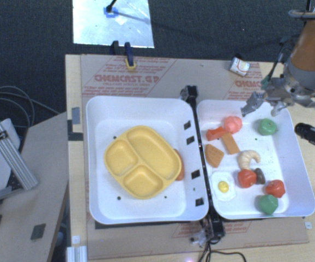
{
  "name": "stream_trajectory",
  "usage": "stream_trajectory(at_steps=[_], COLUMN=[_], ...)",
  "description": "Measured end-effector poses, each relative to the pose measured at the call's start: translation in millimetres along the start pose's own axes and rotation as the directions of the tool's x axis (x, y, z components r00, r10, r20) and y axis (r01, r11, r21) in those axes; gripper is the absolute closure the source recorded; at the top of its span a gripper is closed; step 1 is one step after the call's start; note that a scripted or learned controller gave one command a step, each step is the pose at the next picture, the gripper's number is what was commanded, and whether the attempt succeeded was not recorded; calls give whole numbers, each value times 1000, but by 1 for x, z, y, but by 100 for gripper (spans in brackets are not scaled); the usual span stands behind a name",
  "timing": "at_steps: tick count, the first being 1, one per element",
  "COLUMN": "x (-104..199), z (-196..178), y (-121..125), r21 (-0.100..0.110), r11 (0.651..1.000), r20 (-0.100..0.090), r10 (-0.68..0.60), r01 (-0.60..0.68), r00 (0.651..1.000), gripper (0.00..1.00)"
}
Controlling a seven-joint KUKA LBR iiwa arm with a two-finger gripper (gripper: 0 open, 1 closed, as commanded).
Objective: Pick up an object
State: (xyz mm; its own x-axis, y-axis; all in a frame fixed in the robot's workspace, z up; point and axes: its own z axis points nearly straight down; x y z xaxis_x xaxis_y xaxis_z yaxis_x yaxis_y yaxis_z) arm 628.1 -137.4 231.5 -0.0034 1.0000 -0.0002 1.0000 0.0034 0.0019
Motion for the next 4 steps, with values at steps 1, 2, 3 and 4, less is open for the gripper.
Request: stream_trajectory(at_steps=[1,2,3,4], x=[7,-18,-11,-24], z=[138,25,50,151], y=[20,43,41,40], r21=[7,-11,0,3], r11=[1000,1000,1000,1000], r20=[-2,4,1,0], r10=[2,2,-1,2], r01=[-2,-2,1,-2], r00=[1000,1000,1000,1000], gripper=[0,0,0,0])
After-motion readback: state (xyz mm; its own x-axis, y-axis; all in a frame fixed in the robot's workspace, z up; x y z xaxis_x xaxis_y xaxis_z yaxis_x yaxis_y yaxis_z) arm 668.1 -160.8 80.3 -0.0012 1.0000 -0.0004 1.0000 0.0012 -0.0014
